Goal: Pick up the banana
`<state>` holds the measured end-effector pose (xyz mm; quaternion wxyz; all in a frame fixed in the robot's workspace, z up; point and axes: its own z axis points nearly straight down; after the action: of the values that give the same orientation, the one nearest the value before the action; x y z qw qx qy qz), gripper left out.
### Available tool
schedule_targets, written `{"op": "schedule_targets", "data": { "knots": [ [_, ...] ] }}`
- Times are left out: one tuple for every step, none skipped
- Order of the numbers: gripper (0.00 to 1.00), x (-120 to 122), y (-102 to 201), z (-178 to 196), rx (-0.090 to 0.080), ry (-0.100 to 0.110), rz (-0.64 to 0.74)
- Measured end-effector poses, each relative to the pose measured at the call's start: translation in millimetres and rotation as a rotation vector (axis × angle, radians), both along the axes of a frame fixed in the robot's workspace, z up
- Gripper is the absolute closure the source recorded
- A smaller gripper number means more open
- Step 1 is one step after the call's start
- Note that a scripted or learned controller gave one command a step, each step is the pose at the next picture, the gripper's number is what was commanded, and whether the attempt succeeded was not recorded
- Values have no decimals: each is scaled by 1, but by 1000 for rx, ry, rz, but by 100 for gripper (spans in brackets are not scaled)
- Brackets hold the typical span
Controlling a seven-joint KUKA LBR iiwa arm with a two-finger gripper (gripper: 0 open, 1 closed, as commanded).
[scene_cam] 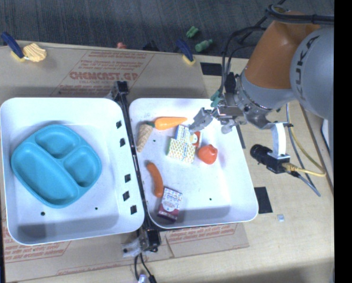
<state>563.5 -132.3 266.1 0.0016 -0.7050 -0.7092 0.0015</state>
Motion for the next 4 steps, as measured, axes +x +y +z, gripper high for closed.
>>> {"op": "schedule_targets", "data": {
  "knots": [
    [0, 10, 88, -76, 1, 3, 9],
    [0, -36, 133, -75, 2, 1, 380],
    [0, -70, 39, -72, 2, 0, 514],
    [0, -88, 32, -175, 3, 0, 308]
  ]
}}
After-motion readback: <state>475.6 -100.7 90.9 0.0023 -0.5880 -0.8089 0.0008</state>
